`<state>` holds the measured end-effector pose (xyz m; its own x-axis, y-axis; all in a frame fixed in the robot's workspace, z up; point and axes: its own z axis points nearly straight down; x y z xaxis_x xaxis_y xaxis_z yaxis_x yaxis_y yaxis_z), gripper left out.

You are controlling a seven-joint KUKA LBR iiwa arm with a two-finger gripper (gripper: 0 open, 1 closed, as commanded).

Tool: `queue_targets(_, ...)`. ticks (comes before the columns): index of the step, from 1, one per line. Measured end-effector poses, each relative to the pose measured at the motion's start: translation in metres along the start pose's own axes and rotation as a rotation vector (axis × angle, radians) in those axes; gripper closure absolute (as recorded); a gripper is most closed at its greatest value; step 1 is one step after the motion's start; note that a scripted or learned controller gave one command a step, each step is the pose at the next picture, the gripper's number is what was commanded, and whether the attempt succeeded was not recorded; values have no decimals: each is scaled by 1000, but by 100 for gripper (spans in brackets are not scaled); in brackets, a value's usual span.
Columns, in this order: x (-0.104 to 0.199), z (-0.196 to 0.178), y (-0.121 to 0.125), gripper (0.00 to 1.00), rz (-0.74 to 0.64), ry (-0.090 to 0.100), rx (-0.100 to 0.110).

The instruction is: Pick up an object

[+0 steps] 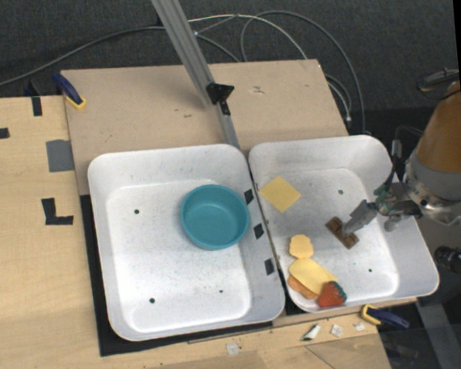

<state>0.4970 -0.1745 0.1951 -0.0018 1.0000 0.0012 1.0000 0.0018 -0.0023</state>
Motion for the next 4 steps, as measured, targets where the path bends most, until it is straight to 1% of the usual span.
queue_targets(1,0,0,0,0,0,0,0)
queue_targets(2,0,44,1,0,1,0,4)
queue_targets(3,-2,89,-5,0,1,1,5)
queue_targets(4,-2,105,-4,0,1,-2,-2)
